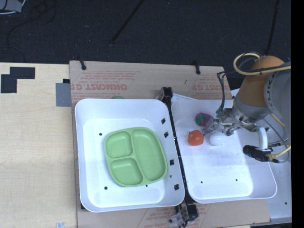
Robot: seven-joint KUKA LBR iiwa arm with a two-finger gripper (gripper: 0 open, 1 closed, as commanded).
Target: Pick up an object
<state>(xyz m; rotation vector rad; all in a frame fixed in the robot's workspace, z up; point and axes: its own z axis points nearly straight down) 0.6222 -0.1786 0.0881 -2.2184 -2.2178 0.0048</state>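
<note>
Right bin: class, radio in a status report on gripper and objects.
Gripper low in right white bin, by small white ball. Orange-red round object and pink-green object alongside. Green divided plate left bin.

I see two white bins (90, 127). One has a light green plate (135, 156). The other has an orange-red ball (195, 137), a white ball (216, 138) and a green-and-pink toy (204, 119).
</note>
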